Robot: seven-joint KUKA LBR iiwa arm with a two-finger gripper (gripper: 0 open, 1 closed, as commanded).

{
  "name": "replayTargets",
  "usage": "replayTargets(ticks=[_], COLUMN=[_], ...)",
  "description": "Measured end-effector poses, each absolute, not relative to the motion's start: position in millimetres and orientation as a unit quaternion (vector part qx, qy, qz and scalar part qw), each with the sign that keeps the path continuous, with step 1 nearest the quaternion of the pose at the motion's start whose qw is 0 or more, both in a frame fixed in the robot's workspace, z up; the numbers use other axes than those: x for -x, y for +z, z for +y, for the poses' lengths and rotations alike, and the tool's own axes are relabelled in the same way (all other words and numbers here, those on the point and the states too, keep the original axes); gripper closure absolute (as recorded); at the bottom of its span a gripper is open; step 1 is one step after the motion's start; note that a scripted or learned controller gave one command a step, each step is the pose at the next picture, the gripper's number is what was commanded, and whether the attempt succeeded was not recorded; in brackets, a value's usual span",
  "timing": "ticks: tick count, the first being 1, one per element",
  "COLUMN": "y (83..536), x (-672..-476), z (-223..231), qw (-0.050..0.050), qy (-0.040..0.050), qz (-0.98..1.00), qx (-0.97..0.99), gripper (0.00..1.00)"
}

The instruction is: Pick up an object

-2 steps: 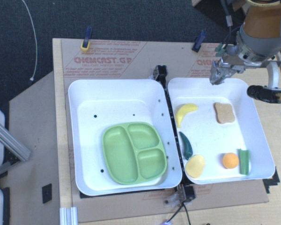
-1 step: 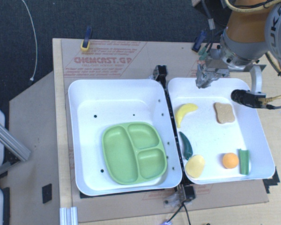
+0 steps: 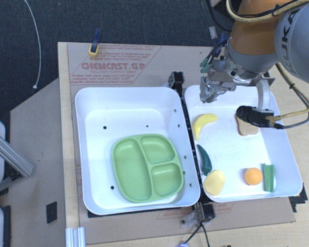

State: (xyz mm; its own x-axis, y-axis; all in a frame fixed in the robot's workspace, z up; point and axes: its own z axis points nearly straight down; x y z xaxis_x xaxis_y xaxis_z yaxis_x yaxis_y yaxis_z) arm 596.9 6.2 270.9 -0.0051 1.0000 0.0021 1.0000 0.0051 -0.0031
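The gripper hangs over the far left corner of the right bin, just above and behind a yellow banana. Nothing shows between its fingers. In the same bin lie a tan bread slice partly under a black part of the arm, a dark teal object along the left wall, a pale yellow round piece, an orange ball and a green stick. The left bin holds a green divided plate.
The two bins stand side by side on a cardboard sheet. A black clamp sits at the far end of the divide between them. A blue and yellow clip rests at the cardboard's far edge.
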Motion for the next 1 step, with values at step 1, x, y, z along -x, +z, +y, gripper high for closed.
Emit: replayTargets(ticks=[1], y=[267.4], x=[-582.4], z=[53.4], qw=[0.002], qy=[0.0005], qz=[-0.709], qx=[0.705], gripper=[1.0])
